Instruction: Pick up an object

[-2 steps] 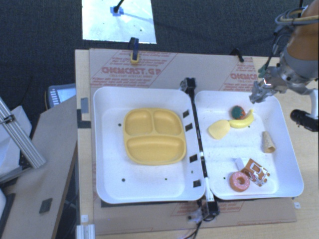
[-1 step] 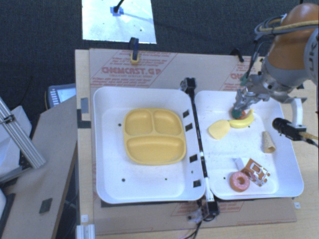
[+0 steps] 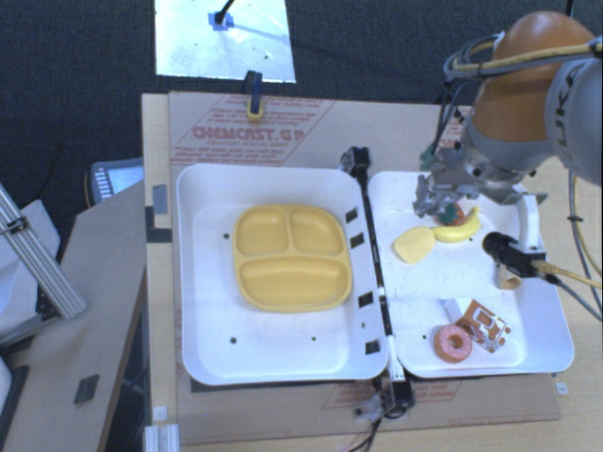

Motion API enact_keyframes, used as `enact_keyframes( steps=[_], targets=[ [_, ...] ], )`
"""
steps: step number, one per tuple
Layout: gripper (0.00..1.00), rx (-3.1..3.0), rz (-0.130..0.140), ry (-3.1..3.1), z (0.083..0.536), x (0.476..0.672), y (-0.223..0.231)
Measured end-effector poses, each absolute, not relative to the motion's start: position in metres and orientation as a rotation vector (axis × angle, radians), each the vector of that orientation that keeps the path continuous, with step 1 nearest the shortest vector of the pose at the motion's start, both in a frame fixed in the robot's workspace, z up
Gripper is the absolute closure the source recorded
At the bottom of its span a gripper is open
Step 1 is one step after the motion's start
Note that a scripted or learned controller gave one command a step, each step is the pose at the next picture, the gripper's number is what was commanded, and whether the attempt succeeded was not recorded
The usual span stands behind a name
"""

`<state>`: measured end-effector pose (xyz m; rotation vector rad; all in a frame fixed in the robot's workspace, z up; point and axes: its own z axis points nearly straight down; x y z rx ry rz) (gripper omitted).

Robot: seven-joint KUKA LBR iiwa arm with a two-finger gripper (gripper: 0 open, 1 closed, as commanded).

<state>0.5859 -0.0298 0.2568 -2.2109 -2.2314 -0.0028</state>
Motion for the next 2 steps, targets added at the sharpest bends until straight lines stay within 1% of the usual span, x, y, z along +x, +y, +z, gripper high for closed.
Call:
enact_keyframes(
  steps=[1,2],
  targets=[
    [1.00,-2.210,-0.003,-2.232,0.244,0.585,0.021],
    [1.00,-2.210,-0.002,-2.231,0.230,0.574,0.070]
  ],
)
